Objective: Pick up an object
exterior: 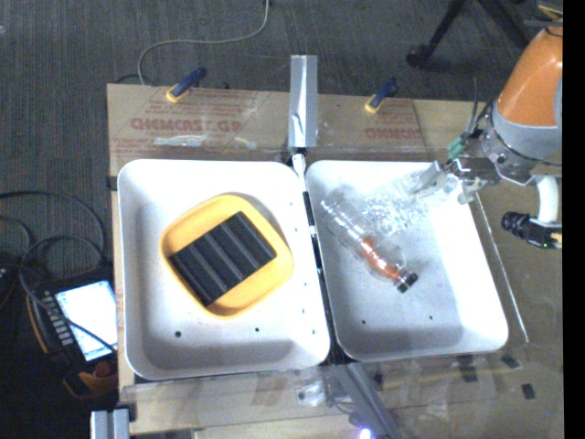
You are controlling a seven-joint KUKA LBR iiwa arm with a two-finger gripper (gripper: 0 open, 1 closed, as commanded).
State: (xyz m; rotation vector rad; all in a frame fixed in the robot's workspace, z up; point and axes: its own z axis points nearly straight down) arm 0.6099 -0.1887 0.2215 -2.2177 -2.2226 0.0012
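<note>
In the left bin [146, 327] lies a yellow pad with a black ribbed top [227, 254]. The right bin [457, 327] holds a clear tube with an orange part and a black cap [375, 252], lying at a slant. Crinkled clear plastic [388, 208] spreads toward that bin's far right corner. My gripper [450, 177] hangs over that corner, at the end of the crinkled plastic, below the arm's orange band [535, 80]. It is small and partly blurred against the plastic.
A metal bar [303, 108] stands upright behind the seam between the bins. Two blue-and-yellow clamps [186, 83] [381, 95] hold the cardboard backing. Cables and a lit device [82, 314] lie on the floor at the left.
</note>
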